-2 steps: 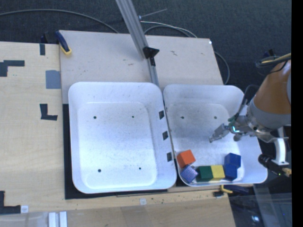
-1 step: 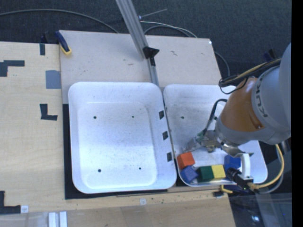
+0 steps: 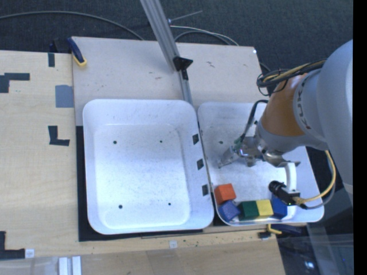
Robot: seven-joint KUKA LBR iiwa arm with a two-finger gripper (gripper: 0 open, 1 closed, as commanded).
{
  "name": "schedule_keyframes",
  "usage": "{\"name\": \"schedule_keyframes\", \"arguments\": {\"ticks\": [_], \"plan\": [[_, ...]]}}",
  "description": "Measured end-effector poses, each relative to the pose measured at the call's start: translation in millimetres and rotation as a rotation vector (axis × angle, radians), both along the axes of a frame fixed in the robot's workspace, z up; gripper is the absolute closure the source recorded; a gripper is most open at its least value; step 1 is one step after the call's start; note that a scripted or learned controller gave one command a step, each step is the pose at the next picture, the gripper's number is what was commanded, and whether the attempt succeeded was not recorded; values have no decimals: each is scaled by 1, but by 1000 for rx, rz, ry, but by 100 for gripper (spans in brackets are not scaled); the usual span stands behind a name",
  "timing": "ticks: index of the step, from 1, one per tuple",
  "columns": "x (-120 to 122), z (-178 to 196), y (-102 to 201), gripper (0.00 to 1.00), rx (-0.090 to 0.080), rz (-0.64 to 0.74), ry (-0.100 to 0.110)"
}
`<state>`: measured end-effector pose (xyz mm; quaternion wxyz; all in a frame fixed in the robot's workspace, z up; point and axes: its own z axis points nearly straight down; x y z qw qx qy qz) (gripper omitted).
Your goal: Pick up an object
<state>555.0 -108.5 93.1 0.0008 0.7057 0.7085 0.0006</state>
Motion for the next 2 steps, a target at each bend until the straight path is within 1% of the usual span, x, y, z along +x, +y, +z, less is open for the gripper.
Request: {"name": "schedule_keyframes", "arguments": {"ticks": [1, 2], "plan": [[30, 72, -7, 0, -2, -1, -5], [-59, 70, 8, 0, 2, -4, 9]]}}
